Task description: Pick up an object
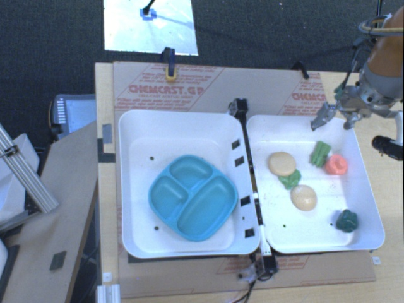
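Camera view: open tool (pixel 332 117) over right bin's (pixel 366 223) far rim.

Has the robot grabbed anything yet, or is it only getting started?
Only starting. Nothing looks picked up: the gripper hangs open above the right bin's far edge with nothing between its fingers. The toy foods, including the pink piece and green piece, lie in that bin. The whole grab remains.

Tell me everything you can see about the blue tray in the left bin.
The blue tray is a light blue, plastic-looking divided plate with three compartments and rounded corners. It lies flat, turned at an angle, on the floor of the left bin, toward its near right side. Nothing sits in it or touches it.
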Controlling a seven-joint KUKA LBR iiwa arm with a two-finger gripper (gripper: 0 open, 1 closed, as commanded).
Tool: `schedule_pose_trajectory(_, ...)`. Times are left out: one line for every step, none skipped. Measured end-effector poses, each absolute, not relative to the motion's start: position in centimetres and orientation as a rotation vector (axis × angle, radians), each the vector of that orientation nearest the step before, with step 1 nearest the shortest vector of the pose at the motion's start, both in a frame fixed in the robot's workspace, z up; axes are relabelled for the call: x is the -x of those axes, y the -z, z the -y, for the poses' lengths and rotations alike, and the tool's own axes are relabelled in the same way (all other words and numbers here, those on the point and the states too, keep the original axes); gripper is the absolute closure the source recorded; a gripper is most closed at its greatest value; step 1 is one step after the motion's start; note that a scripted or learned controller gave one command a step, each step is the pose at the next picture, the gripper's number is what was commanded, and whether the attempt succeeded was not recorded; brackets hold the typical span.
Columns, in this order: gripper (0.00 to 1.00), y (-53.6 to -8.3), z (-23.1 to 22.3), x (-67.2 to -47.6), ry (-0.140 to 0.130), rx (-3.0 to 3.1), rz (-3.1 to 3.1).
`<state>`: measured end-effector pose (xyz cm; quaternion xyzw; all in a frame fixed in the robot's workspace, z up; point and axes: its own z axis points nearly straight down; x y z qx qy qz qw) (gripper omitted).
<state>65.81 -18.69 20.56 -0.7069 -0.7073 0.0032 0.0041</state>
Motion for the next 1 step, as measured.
schedule_pose_trajectory(0.0, -21.5, 18.61, -66.03, 0.001, 2.219, 2.226)
